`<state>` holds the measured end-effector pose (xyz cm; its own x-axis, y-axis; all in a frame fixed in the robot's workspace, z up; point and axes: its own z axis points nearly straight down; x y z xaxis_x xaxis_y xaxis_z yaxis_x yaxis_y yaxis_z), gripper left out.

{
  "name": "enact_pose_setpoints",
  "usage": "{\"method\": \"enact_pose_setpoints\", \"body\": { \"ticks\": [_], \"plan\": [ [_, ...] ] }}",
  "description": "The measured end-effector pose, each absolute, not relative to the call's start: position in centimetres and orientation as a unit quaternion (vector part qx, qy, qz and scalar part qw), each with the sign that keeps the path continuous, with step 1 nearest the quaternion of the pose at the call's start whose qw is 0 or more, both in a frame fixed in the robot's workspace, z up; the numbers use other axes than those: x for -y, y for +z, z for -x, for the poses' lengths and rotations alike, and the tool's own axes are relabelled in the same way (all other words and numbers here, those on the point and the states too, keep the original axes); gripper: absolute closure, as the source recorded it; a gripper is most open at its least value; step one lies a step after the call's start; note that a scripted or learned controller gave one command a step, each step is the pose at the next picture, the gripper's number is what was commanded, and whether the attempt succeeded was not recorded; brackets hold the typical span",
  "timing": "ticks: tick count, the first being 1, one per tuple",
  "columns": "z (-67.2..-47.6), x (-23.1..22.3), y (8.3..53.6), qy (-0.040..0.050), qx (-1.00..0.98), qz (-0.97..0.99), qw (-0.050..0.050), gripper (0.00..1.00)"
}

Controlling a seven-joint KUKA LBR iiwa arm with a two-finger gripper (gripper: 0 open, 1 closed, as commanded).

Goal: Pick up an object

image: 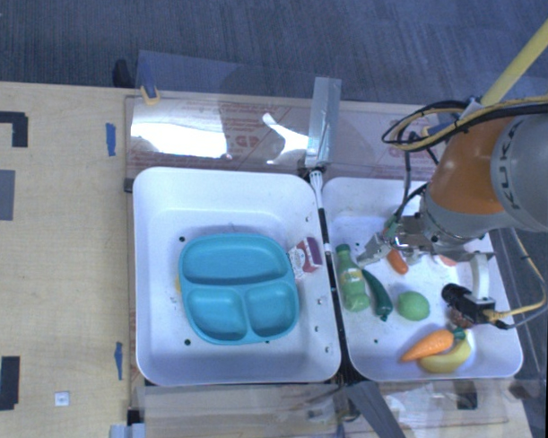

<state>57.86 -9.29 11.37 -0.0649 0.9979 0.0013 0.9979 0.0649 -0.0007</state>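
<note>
The right bin (498, 356) holds several toy foods. A green bottle (351, 277) lies by its left wall, with a dark green pepper (377, 294) beside it. A green lime (414, 306) sits in the middle. An orange carrot (428, 345) lies against a yellow banana (456, 355) at the front. My gripper (387, 248) hangs low in the back half of this bin, right above a small orange piece (397, 261) and just right of the bottle's cap. The wrist hides what lies behind it.
The left bin (156, 254) holds a blue divided tray (238, 286), with a small red and white packet (309, 253) at its right wall. A black fitting on a yellow cable (464, 303) hangs over the right bin. A clear panel (223, 131) stands behind the bins.
</note>
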Motion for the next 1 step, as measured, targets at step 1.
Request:
{"method": "enact_pose_setpoints", "body": {
  "ticks": [1],
  "plan": [
    [-60.58, 14.15, 8.65, -0.0016, 0.684, 0.730, -0.001, 0.00]
  ]
}}
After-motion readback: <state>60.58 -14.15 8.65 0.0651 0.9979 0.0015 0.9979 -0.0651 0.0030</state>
